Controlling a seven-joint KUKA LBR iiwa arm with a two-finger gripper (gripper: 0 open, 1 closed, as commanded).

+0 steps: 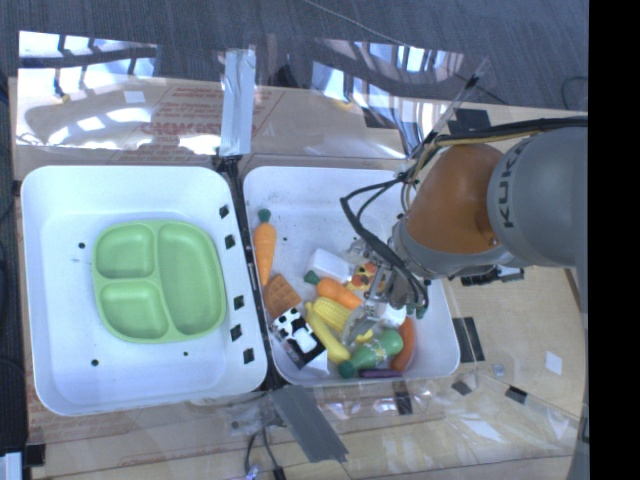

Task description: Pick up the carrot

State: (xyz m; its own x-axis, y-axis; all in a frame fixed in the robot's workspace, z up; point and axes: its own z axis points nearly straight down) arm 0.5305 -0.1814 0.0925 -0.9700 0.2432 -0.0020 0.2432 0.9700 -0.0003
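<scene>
Claw (375, 303) hovers over toy food, carrot (264, 251) apart, left.

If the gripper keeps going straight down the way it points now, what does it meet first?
Probably the yellow corn in the pile in the right bin: the gripper hangs just over it. Depth is unclear from above. The carrot lies off to the side by the divider.

On the grey arm (545, 193), at the right of the scene, the letters "KU" can be read in dark print; the rest of the word is cut off. On the cardboard (190, 118) at the far side, behind the left bin (50, 198), there is red printing, but it is too faint to read.
</scene>
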